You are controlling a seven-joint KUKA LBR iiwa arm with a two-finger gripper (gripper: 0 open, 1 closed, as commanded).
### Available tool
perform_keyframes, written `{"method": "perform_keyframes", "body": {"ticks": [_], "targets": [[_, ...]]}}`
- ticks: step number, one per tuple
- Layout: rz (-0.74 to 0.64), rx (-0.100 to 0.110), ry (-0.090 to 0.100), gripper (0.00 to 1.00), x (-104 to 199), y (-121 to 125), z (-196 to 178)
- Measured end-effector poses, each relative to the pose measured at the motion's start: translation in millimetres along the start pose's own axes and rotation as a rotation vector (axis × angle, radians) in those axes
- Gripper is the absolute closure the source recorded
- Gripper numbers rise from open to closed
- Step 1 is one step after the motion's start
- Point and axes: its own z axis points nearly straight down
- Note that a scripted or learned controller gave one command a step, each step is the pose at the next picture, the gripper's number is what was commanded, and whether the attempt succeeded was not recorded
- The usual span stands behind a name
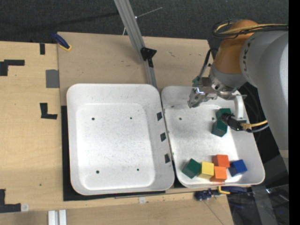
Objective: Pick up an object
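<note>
White bins sit side by side on the tan worktop point(28, 139). The left bin point(70, 97) is the larger in view, and the right bin point(187, 135) carries all the blocks.

The grey arm point(262, 55) reaches in from the right, and its claw point(195, 100) hangs over the far left part of the right bin, close to the far wall. The claw is small and turned away at this slant, so I cannot tell whether it is open or closed. Nothing shows gripped in it.

The nearest object is a dark green block point(219, 128). It lies on the bin floor to the right of the claw and nearer the camera, clearly apart from it and not under it. A teal patch just beyond that block may be part of it or a separate piece; the view is too poor to settle it.

The remaining blocks crowd together along the near wall, well apart from the claw:
- a green block point(191, 168) at the left
- a yellow block point(207, 168) touching it
- an orange block point(221, 161)
- a second orange block point(219, 173) just in front of the first
- a blue block point(238, 167) at the right end
</note>
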Motion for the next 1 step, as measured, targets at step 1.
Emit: {"method": "perform_keyframes", "body": {"ticks": [1], "targets": [[0.0,-0.003,-0.001,1.0,-1.8,4.9,-63.0]]}}
